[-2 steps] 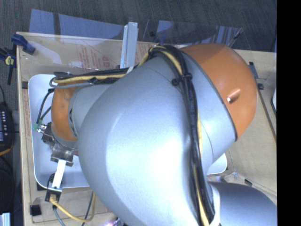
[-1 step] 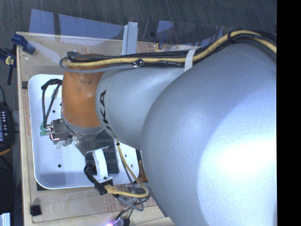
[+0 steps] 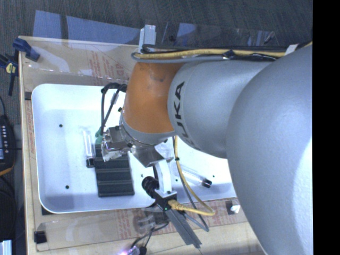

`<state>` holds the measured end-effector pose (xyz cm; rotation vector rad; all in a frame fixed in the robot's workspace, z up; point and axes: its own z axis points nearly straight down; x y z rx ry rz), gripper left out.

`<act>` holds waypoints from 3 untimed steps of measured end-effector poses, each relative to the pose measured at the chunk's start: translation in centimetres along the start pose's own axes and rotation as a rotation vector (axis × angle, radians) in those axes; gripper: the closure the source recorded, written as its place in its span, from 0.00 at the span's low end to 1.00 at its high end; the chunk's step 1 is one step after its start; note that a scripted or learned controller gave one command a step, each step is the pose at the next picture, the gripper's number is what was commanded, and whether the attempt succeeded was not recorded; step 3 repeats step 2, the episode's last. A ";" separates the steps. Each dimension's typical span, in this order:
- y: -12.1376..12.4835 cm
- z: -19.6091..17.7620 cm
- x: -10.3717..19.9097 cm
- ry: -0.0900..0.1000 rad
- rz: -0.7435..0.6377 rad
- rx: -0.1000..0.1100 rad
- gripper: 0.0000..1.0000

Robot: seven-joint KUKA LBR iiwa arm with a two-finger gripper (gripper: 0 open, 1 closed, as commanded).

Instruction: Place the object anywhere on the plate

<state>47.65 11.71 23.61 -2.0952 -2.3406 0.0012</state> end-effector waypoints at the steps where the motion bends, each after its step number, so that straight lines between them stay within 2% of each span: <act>1: 1.7 10.6 8.9 -0.001 -0.078 0.007 1.00; 2: 0.4 2.7 3.0 0.000 -0.117 0.001 1.00; 3: 0.4 2.7 3.0 0.000 -0.117 0.001 1.00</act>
